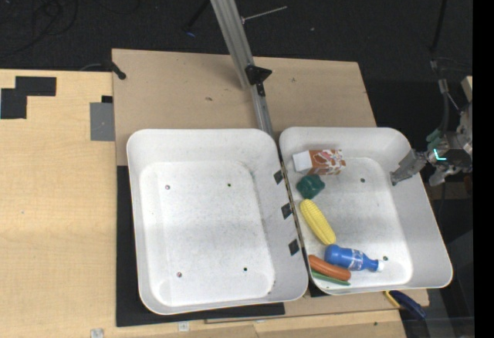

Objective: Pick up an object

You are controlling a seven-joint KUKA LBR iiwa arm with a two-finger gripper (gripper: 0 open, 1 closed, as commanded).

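Objects lie together in the right shallow white plastic bin, all toward its left side; a small red-and-white carton sits near the far wall, a dark green rounded toy just in front of it, a yellow plastic corn cob nearer still, then a blue plastic bottle with a white cap touching an orange toy carrot at the near wall; the left shallow white plastic bin sits beside it on the wooden desk; the grey gripper hangs at the right bin's right rim, well apart from the objects; whether it is open or closed cannot be told.
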